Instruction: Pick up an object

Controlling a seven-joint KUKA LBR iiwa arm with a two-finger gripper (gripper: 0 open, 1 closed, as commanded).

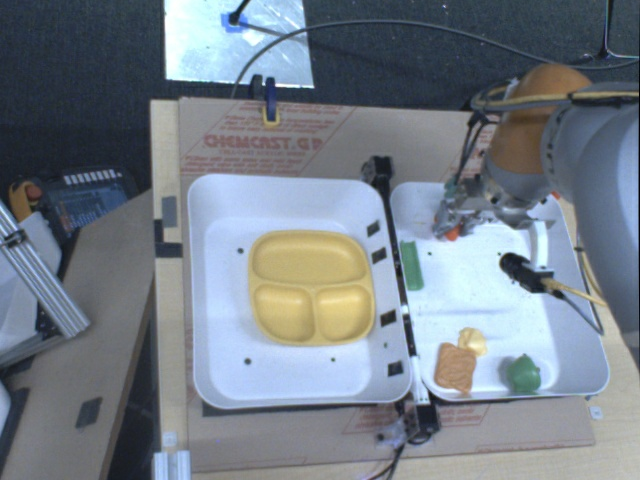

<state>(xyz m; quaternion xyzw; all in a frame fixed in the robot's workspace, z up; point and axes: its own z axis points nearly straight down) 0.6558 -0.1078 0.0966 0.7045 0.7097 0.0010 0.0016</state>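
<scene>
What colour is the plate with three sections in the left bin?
Yellow, plain all over; the camera view shows the plate clearly.

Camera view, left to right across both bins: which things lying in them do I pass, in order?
yellow divided tray → green block → orange-brown piece → round green thing

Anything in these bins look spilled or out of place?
Nothing stands out. The yellow three-compartment plate lies flat in the left white bin; the green block, brown toast-shaped piece and round green toy rest inside the right bin.
</scene>
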